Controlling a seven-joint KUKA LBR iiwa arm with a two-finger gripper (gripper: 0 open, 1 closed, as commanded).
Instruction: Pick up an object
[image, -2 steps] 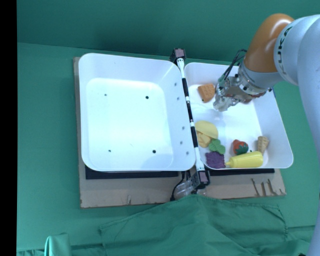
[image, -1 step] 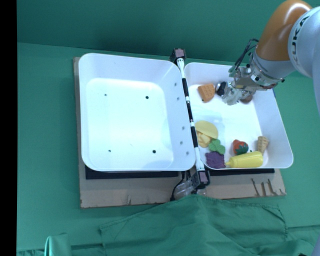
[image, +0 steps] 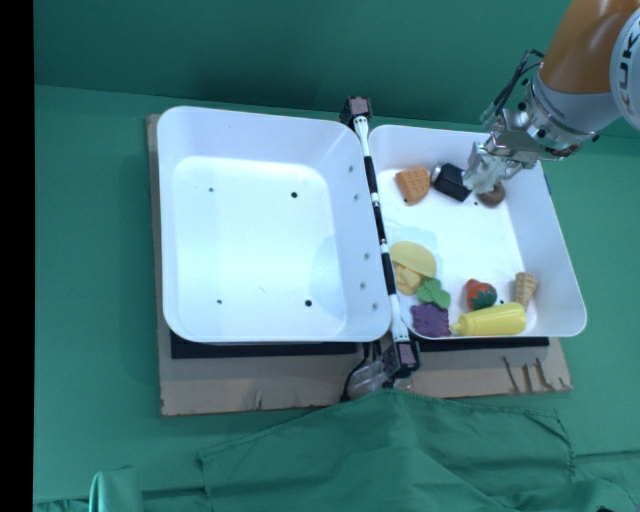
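Arm (image: 590, 45) enters from the upper right of the view, sloping down and leftward; orange band sits above the grey wrist (image: 548, 115); cabling runs along the wrist's left side; gripper (image: 484, 178) hangs at the lowest point, directed downward.

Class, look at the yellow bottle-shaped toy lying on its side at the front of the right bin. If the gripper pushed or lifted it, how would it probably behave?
The yellow bottle lies on its side and looks rounded, so a sideways push would probably roll it. Its smooth, glossy surface suggests that it may slip between fingers. It looks like hollow plastic toy food, so it is probably light and stiff.
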